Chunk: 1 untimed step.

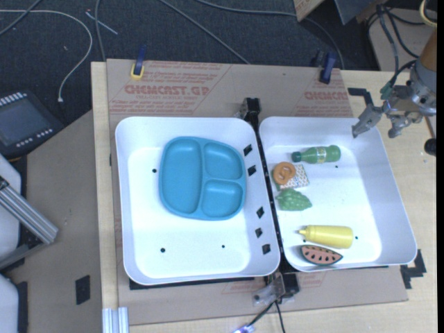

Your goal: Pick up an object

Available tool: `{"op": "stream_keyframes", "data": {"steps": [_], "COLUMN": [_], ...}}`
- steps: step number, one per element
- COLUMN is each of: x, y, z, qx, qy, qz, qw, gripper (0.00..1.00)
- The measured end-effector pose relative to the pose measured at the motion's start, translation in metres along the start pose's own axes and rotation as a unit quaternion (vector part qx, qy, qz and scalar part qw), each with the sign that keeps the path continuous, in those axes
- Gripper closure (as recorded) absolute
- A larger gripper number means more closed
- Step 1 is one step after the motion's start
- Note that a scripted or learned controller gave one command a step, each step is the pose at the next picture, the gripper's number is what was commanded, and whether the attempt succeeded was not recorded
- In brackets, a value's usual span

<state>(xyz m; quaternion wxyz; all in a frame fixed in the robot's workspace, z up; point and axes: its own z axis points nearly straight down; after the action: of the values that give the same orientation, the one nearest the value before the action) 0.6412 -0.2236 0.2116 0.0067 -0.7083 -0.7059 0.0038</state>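
My pincer (381, 121) hangs open and empty at the right bin's (388, 186) far corner; I'd drop squarely over the green bottle (318, 155).

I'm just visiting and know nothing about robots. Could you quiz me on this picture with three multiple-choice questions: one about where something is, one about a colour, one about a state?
1. Where does the blue divided plate lie?
A. left bin
B. right bin
C. bare bench

2. What colour is the bottle nearest the gripper?
A. red
B. green
C. black

3. How is the yellow bottle resting?
A. upright
B. on its side
C. held between fingers

Answers: 1 A, it sits inside the left bin. 2 B, its body is green. 3 B, it lies flat in the right bin.
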Motion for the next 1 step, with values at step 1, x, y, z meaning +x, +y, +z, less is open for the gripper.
{"op": "stream_keyframes", "data": {"steps": [1], "x": [0.0010], "y": [0.0030], "z": [-0.0098], "qx": [-0.007], "qy": [-0.002], "qz": [-0.002], "qw": [1.0000], "gripper": [0.00]}}
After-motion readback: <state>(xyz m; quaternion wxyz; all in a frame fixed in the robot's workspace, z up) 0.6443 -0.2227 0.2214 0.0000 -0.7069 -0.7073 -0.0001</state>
